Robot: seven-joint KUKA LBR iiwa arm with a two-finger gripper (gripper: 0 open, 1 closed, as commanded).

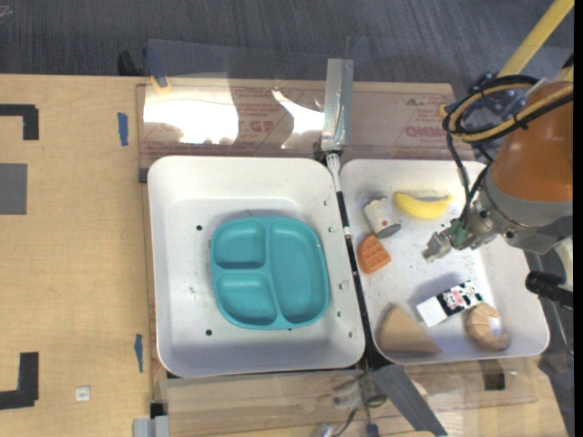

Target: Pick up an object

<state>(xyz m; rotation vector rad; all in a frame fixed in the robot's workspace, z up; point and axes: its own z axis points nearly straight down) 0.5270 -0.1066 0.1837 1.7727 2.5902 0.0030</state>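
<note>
The right bin [519, 330] holds a yellow banana [421, 205], a small grey-white can [377, 217], an orange block [373, 255], a tan cone-shaped piece [404, 330], a white and black box [449, 302] and a tan bread-like lump [484, 325]. My gripper [444, 243] hangs over the middle of this bin, right of the orange block and below the banana. Nothing shows between its fingers.
The left bin [173, 244] holds a teal divided plate [271, 272]. A divider wall [350, 253] separates the two bins. The arm's orange band [539, 153] and cables [483, 107] sit over the right bin's far right corner.
</note>
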